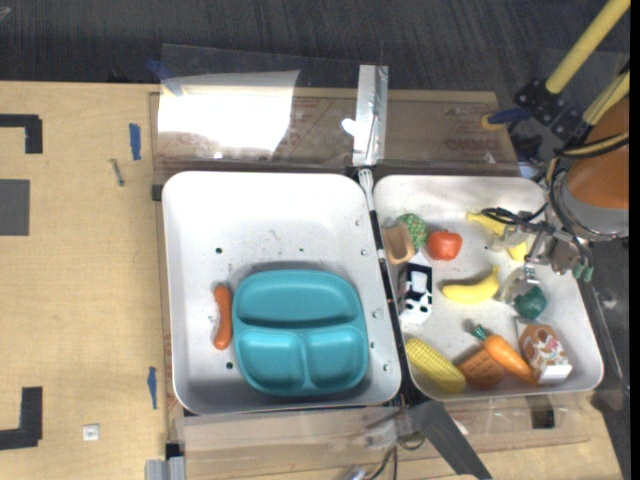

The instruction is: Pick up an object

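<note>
Single fixed cam, mounted above the bench [80,268], looking down at a slant. Far edge of the bench and dark floor [300,18] sit at frame top, near edge at bottom. Both white bins fit whole: left bin [190,208] about centre frame, right bin [585,368] toward the right edge. Mid-range standoff, small items in the bins are resolvable. Arm [600,183] comes in from frame right, cropped by the edge. No second view, so no overlap
</note>
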Controlling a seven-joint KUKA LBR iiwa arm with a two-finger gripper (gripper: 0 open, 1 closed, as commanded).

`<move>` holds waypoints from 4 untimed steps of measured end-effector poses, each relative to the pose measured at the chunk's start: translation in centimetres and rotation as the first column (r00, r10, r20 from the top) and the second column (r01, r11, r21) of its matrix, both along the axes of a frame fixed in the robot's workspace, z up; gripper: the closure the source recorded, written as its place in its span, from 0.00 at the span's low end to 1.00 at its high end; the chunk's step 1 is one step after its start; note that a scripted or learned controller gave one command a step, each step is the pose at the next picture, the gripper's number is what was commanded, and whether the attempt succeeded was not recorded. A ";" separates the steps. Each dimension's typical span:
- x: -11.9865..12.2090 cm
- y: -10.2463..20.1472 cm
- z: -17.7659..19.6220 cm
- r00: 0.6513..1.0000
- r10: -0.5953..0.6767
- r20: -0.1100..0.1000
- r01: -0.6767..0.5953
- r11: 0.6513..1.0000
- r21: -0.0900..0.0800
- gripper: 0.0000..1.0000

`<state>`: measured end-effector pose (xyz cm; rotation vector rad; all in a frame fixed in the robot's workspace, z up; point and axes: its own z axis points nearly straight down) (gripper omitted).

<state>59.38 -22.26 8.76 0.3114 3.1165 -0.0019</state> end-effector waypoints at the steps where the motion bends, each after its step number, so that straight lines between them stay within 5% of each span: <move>1: 3.7 7.1 0.0 0.998 -0.064 0.002 0.064 0.998 0.003 0.00; 2: 4.0 6.8 1.5 0.998 -0.067 0.016 0.067 0.998 -0.001 1.00; 3: 4.1 13.0 10.5 1.000 -0.022 0.008 0.022 1.000 0.003 1.00; 4: 5.6 14.0 15.7 0.998 0.070 0.004 -0.070 0.998 0.000 1.00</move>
